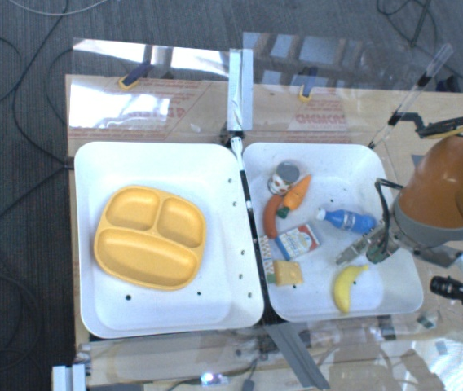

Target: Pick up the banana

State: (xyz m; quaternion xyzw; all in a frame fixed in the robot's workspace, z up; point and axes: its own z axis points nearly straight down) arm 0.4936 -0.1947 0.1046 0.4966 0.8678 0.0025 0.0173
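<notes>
Banana nearest cam, front of right bin, lying free. Gripper just above it, nothing betw fingers, jaws look parted a little. Advice: drop straight down, straddle the mid curve across short axis, stay off blue bottle

So the bench is a light wood-looking top sitting over dark grey carpet, with clear plastic sheeting across its far side. Two shallow white bins sit right on it, side by side and pretty much touching in the middle: the left bin and the right bin. A metal strip runs along the far part between them.
</notes>
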